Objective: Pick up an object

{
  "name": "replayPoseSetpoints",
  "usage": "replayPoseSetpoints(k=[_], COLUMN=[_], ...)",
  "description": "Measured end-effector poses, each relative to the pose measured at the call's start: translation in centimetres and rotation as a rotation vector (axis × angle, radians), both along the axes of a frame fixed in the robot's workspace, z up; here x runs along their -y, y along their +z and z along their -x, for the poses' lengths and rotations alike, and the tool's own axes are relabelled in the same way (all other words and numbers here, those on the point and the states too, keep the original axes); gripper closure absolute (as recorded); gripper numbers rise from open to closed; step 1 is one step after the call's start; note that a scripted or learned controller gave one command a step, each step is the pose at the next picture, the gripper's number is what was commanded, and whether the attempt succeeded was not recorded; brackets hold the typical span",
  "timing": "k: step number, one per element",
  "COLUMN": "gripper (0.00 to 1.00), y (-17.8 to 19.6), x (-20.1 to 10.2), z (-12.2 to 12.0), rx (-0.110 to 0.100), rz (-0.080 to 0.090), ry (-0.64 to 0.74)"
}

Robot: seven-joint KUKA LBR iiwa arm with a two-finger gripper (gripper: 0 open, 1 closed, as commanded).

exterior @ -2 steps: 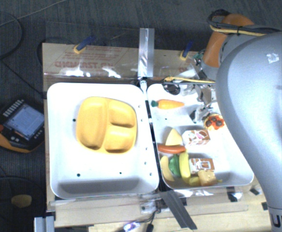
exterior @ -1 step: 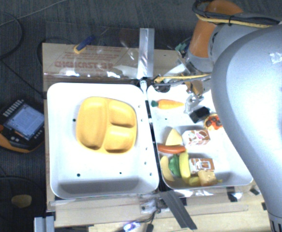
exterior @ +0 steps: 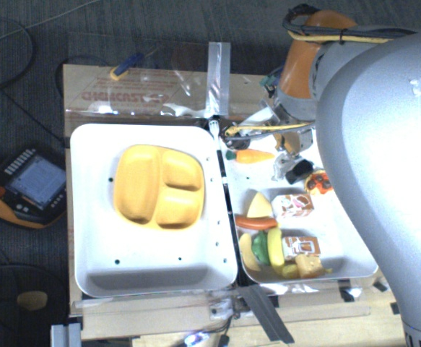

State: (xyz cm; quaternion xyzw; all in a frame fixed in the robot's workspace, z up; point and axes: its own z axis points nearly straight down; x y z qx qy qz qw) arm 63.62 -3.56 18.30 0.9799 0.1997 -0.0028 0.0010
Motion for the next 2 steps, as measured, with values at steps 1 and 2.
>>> replayPoseSetpoints(k=[1, 2], gripper=[0.0, 0.0], y=[-0.1, -4.7], x=[0.9, 6.8], z=[-2.1, -1.4], rx=[0.0, -0.001], rz=[-0.004, 0.001], ry=[-0.19, -0.202])
